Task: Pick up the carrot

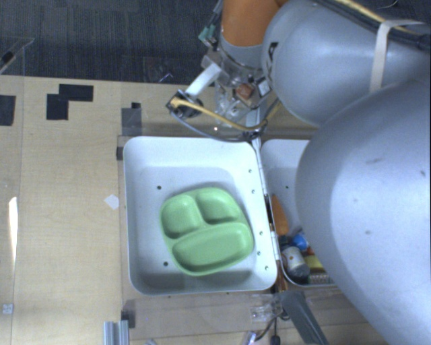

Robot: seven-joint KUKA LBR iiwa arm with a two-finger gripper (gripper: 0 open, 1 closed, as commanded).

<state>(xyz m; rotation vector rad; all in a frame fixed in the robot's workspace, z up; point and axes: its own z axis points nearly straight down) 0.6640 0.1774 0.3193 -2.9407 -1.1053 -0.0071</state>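
Observation:
The carrot (278, 217) is a slim orange piece lying in the right bin (283, 168), close against that bin's left wall, with its lower end by a small heap of other items. My gripper (234, 102) hangs above the far edge of the bins, near the wall between them, well behind the carrot. Its orange wrist band (246, 20) is at the top of the view. The grey arm (363, 202) hides most of the right bin.
A green divided plate (206, 230) lies in the left bin (145, 202). A blue item (300, 241), a small grey can (294, 260) and something yellow (312, 251) crowd just below the carrot. A yellow cable (195, 108) loops beside the gripper.

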